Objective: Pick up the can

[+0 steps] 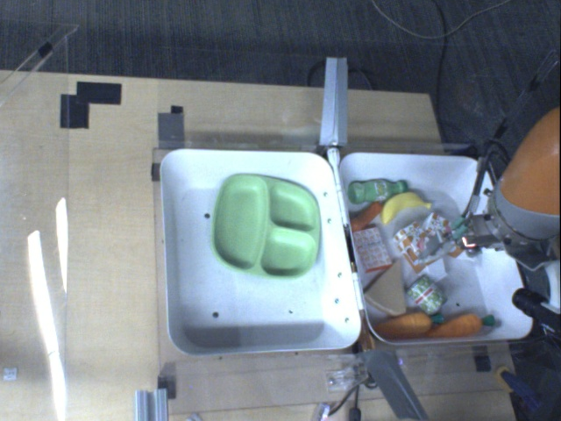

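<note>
Two white bins side by side on desk (105, 235). Left bin (188, 323) holds green sectioned tray (266, 224). Right bin (504, 288) holds clutter: green bottle (377, 189), yellow item (405, 206), printed packet (422, 238), two carrots (434, 325) along near edge. Can (426, 296), small, green-patterned, lies just above carrots. Arm (535, 182) at right rim. Pincer (465, 239) beside packet, apart from can; finger state cannot be told.

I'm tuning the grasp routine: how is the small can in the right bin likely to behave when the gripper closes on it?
The can looks small and rounded, lying tilted among clutter, so it may roll or slip sideways. It rests near the carrots and a snack packet, which could shift with it. It is probably stiff and light, though that is a guess.
</note>
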`<state>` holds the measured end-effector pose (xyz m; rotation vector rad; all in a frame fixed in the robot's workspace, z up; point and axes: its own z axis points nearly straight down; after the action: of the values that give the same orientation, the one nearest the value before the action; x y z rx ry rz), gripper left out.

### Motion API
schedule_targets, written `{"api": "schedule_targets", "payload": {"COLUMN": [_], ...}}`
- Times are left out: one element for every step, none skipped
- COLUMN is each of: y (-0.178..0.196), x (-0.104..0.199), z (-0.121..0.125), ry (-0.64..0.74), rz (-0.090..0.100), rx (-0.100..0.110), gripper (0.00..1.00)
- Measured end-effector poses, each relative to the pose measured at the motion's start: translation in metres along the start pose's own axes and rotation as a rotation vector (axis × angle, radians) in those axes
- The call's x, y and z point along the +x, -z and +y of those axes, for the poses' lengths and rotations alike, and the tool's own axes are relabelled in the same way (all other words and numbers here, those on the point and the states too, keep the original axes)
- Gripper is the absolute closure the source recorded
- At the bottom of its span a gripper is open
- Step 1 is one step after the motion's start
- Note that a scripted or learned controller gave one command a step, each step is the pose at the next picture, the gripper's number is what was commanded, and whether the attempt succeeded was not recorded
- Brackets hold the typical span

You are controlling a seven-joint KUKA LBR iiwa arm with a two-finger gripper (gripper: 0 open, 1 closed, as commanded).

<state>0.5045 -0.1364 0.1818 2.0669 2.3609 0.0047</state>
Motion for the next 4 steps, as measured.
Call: {"api": "schedule_targets", "payload": {"y": [-0.089,-0.088,-0.076,-0.074], "x": [0.042,-0.025,-0.025,-0.011], "z": [-0.006,-0.014,-0.01,-0.011], "ry": [0.203,0.03,0.033,-0.004], "rz": [-0.006,-0.006,-0.008,-0.001], "rx": [-0.017,-0.02,-0.028,-0.001], "gripper": [0.0,0.0,1.0,1.0]}}
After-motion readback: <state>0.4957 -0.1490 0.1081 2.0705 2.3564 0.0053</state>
